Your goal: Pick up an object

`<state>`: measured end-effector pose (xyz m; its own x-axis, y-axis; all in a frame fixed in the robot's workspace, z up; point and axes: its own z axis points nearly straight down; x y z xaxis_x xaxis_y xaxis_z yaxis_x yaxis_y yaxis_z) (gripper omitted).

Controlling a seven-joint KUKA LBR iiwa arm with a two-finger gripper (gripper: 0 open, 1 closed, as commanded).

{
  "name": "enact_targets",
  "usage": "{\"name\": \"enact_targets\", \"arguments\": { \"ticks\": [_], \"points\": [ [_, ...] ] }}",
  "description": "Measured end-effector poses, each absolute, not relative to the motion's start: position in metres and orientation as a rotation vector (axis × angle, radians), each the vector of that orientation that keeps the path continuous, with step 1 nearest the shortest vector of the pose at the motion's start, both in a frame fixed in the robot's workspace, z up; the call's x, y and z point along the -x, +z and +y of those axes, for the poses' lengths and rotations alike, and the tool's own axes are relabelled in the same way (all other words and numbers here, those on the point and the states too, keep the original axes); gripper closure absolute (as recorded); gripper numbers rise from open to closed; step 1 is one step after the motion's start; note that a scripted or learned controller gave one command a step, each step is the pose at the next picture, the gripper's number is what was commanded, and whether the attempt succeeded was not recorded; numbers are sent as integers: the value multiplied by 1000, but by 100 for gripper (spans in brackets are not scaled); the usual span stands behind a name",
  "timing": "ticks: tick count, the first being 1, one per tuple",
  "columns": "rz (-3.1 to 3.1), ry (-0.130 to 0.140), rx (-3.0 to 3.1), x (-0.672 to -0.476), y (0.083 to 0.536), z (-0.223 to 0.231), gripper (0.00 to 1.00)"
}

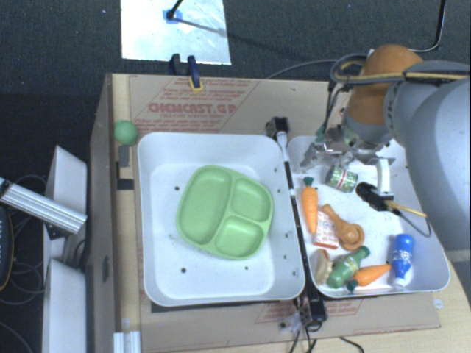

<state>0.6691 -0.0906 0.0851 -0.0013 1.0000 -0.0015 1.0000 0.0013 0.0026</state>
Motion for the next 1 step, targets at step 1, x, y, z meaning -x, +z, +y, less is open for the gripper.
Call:
{"name": "enact_targets", "arguments": {
  "ticks": [1],
  "points": [
    [2220, 1, -2218, -669, 85, -94, 0]
  ]
}}
